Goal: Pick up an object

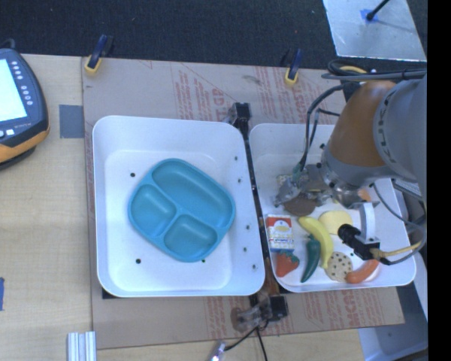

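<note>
From my remote station I count two white bins: the left bin (105, 201) holds one blue divided plate (181, 210), the right bin (406, 273) one banana (321, 236), one green pepper (312, 259), one cookie (339, 265) and a small carton (280, 234), its print unreadable. The gripper (304, 190) sits low there; its opening I cannot tell.

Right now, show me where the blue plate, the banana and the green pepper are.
blue plate (182, 210): camera view, on the ridge where its compartments meet.
banana (319, 236): camera view, mid-length on its yellow curve.
green pepper (312, 259): camera view, middle of its dark green body.
</note>
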`<action>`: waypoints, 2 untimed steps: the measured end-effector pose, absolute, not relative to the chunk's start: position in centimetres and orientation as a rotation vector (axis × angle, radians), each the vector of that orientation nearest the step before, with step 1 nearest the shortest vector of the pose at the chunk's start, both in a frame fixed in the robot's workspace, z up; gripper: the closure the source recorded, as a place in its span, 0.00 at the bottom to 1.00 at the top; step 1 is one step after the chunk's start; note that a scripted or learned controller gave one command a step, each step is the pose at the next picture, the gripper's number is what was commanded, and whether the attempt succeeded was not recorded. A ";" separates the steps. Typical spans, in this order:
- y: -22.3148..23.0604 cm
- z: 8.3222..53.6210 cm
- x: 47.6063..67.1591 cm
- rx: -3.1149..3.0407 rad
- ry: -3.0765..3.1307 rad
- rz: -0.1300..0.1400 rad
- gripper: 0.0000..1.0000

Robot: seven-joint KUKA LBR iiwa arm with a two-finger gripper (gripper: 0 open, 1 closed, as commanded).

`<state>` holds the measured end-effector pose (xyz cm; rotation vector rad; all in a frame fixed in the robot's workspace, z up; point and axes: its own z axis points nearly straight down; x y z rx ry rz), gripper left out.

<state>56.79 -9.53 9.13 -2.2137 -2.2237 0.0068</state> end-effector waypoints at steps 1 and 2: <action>-10.1 9.2 58.9 -2.215 -2.225 0.003 0.00; -9.5 9.2 59.6 -2.217 -2.225 0.001 0.00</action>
